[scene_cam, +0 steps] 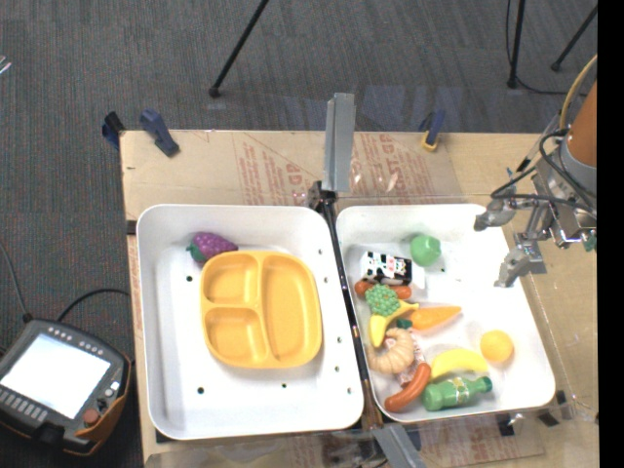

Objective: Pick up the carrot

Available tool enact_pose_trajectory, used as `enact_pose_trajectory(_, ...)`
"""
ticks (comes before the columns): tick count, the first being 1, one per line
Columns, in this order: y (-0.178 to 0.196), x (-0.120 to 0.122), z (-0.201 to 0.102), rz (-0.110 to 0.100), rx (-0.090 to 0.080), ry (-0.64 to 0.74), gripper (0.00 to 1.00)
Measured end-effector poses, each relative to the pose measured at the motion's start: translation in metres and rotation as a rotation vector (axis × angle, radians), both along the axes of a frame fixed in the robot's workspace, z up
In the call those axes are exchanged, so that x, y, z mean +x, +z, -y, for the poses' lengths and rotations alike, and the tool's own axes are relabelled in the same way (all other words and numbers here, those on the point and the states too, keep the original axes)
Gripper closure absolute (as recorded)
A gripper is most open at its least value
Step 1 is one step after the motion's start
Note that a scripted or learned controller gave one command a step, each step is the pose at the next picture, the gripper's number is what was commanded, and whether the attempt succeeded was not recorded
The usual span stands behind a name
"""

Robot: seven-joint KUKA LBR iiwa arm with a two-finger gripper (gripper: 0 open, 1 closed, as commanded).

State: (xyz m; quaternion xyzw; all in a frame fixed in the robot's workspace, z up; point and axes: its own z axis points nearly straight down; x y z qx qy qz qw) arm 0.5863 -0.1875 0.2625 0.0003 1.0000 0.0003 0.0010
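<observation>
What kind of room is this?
Probably a robot lab: two white bins of toy food sit clamped on a bench, with tripod legs on the carpet and a control pendant beside it.

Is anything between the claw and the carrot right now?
Nothing visible. The claw hangs over the right bin's far right edge, and the bare white floor runs from there to the carrot. Toys crowd the carrot's left side: broccoli and a yellow piece.

arm [583,115]: mostly cut off at the right edge.
gripper [517,252]: too small and cluttered to read its fingers.
grapes [211,245]: partly hidden behind the yellow plate [261,308].
hot dog [408,387]: one end tucked under the banana [458,361].
tablet [58,383]: clipped at the bottom-left corner.
</observation>
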Motion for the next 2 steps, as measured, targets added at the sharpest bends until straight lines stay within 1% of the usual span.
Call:
enact_pose_trajectory(1,-0.178,-0.005,-0.027,-0.006,0.001,-0.062,0.00)
enact_pose_trajectory(2,-0.171,-0.039,-0.080,0.010,-0.015,-0.031,0.00)
